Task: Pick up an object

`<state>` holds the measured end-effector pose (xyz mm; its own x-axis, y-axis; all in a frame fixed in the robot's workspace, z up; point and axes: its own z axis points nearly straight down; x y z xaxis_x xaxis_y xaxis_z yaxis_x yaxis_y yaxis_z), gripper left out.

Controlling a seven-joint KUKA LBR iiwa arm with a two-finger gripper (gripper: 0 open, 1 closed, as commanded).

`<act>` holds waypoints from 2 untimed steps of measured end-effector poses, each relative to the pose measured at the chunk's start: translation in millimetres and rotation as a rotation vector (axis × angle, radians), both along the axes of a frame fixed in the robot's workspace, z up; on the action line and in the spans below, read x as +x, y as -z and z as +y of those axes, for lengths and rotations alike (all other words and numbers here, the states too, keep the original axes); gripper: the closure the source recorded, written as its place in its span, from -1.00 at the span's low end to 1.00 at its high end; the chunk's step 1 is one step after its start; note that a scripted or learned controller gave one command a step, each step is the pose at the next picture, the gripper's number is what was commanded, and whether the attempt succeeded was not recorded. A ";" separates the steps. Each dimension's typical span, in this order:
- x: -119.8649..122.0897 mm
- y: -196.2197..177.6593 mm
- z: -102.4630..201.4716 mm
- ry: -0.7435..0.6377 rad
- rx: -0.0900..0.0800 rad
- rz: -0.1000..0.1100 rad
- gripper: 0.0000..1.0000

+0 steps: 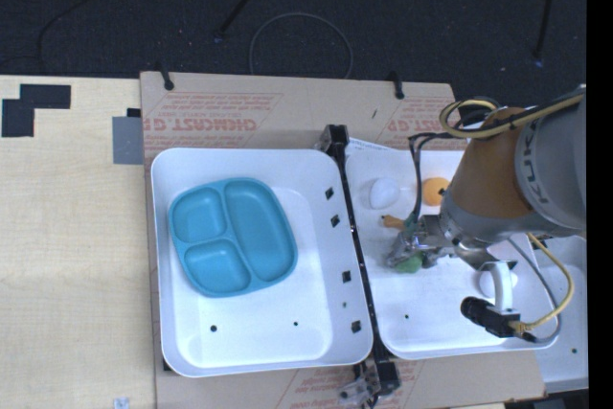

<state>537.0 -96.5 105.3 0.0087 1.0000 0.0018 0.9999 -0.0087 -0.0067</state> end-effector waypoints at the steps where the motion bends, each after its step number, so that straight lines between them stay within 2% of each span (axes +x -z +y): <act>1: 6.4 -43.8 -1.5 -0.009 -0.002 -0.008 1.00; 2: 8.6 -86.0 -3.6 -0.008 -0.002 -0.008 1.00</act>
